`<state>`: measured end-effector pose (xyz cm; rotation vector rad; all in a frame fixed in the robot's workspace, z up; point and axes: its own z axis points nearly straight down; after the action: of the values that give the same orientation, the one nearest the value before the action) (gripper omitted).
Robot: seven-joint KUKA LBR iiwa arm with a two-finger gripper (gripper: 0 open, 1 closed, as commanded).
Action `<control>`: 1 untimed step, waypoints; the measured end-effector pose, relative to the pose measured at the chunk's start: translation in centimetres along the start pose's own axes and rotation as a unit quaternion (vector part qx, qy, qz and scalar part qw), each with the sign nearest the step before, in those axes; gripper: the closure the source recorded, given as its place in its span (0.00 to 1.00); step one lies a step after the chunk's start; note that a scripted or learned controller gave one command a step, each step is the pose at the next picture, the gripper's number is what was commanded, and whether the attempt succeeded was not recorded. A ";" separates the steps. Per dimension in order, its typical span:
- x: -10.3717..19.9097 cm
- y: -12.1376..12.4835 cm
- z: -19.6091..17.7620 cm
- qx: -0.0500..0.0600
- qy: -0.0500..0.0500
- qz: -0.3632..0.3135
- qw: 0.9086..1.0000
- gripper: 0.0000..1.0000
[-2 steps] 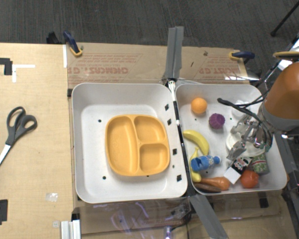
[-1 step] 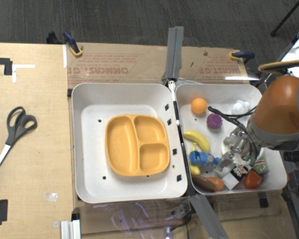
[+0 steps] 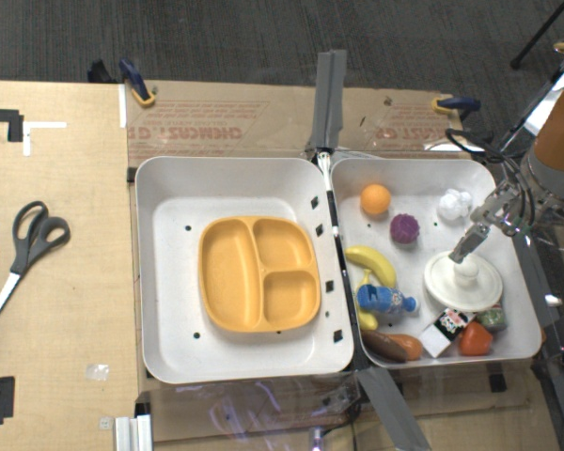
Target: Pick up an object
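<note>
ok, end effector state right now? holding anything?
End effector: low over the white round object in the right bin; open or closed cannot be told, and no object is visibly held.

You can see red print, upside down, on the cardboard sheet (image 3: pixel 226 120) behind the bins; it seems to read "CHEMICALS", the rest too faint.

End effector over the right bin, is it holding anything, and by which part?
Cannot be told. The end effector hangs over the white round object in the right bin, but no hold is visible.
</note>
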<state>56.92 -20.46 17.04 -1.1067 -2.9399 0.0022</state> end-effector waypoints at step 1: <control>0.2 4.9 8.0 0.000 0.000 0.078 0.997 0.00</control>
<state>59.96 -16.68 9.01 -1.3337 -2.8439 0.0020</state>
